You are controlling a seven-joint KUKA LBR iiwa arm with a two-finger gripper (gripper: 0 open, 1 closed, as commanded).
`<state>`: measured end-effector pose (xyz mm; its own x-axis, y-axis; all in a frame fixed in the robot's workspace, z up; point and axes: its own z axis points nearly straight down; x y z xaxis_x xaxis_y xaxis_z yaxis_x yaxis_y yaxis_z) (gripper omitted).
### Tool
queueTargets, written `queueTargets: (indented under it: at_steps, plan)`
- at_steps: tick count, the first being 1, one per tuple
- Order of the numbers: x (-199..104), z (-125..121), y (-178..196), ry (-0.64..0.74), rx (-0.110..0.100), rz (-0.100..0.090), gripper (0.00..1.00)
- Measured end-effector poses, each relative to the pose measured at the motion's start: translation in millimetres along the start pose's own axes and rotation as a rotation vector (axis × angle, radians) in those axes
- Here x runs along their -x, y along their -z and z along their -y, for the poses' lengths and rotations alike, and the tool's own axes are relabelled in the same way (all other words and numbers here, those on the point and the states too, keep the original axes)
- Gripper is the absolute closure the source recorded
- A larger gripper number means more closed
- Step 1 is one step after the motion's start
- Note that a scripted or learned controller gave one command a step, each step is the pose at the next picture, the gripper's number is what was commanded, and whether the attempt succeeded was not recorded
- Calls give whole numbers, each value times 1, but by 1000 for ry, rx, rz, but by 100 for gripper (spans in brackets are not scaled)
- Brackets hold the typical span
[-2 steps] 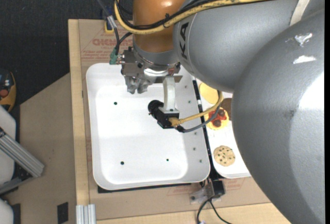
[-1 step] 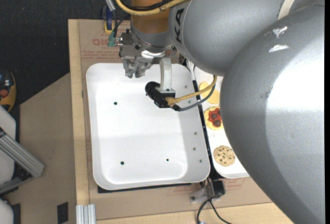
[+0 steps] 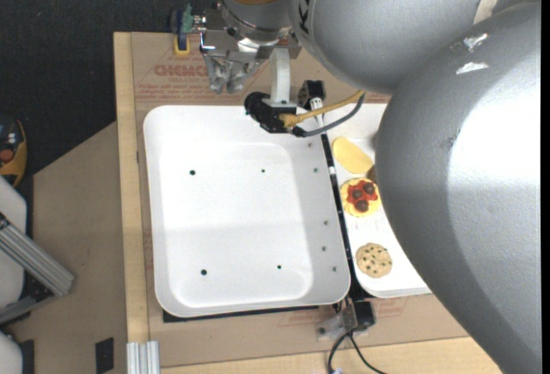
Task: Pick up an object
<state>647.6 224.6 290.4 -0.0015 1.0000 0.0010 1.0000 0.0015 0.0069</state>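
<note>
Overhead view of the desk [image 3: 129, 192]. The gripper [image 3: 225, 80] hangs past the far rim of the left bin [image 3: 232, 217]; its finger state cannot be told. In the right bin [image 3: 404, 285] lie a yellow piece [image 3: 351, 155], a berry tart [image 3: 360, 196] and a cookie [image 3: 374, 260].

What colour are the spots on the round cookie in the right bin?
Dark brown spots on a tan cookie, seen in the camera view, near the right bin's front edge.
</note>
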Motion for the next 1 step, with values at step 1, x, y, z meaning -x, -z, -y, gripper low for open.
queueTargets:
  at_steps: [1]
  plan:
    - [59, 65, -2, -7, -13, 3, 100]
